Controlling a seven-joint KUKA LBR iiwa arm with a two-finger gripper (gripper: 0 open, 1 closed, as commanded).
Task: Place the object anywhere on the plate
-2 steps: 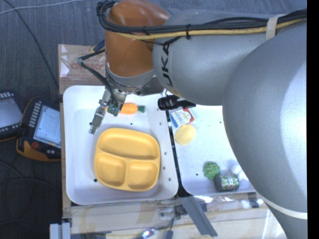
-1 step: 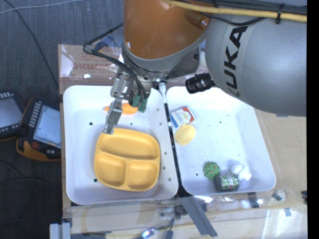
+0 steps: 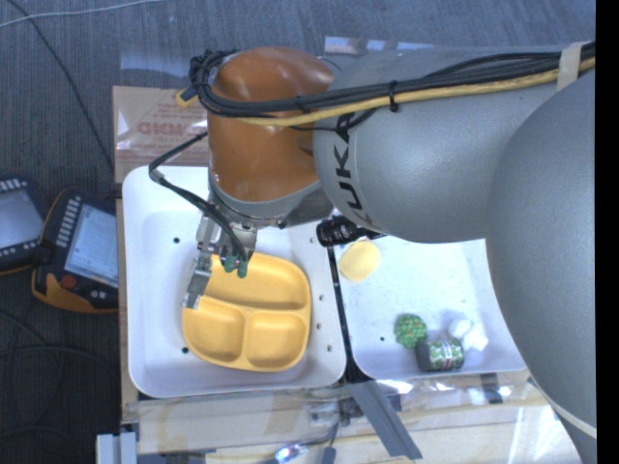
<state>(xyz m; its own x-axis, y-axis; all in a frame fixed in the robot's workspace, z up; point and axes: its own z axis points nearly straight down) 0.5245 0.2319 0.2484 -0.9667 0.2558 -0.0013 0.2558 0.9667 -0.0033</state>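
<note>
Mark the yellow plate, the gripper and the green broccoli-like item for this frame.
yellow plate (image 3: 253,329): camera view, on the divider between its compartments.
gripper (image 3: 219,264): camera view, midway between its fingertips, over the plate's upper left edge.
green broccoli-like item (image 3: 410,331): camera view, on its bumpy top.

Arm (image 3: 464,153) hides both bins' far ends; pincer (image 3: 221,264) fingers unclear.

One fixed camera looks down at a slant on both bins (image 3: 145,259), arm (image 3: 455,153) entering from right.
</note>
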